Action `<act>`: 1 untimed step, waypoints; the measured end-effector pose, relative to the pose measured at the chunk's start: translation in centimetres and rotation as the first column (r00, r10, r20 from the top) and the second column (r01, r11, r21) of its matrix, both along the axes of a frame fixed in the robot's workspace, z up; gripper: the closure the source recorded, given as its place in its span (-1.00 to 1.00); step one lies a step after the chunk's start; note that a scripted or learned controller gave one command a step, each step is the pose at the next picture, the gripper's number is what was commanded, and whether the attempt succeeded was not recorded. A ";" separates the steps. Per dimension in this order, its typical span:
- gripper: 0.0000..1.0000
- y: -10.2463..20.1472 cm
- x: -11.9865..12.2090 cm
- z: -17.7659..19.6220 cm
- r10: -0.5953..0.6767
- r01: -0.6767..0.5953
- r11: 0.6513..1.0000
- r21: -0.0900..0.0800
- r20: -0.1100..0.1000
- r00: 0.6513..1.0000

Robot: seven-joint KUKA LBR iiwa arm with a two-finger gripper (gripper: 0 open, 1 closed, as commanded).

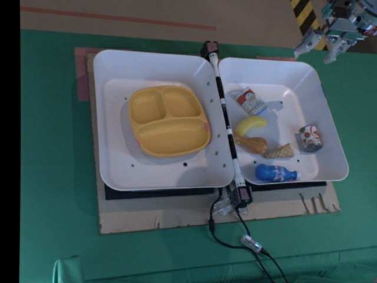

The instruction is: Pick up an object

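From my remote seat I see the gripper (pixel 316 46) at the top right, above the far right corner of the right bin (pixel 330 152), its two pale fingers spread apart with nothing between them. That bin holds six small items — a carton (pixel 251 101) with a red and white label, its writing too small to read, a yellow banana (pixel 251 124), a brown drumstick (pixel 253 143), an ice cream cone (pixel 280 152), a can (pixel 309 138) with a red label I cannot read, and a blue bottle (pixel 275 173) lying on its side. The left bin (pixel 112 158) holds a yellow divided plate (pixel 169 121).
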State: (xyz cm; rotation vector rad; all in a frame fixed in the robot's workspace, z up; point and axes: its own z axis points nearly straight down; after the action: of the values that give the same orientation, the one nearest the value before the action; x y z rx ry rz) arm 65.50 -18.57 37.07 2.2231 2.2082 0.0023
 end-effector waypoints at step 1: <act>-1.00 1.2 -3.0 -17.6 0.001 -0.001 1.000 -0.003 0.007 1.000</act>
State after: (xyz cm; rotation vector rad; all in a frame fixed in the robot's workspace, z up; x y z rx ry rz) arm 62.52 -17.40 19.51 2.2174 2.2039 0.0076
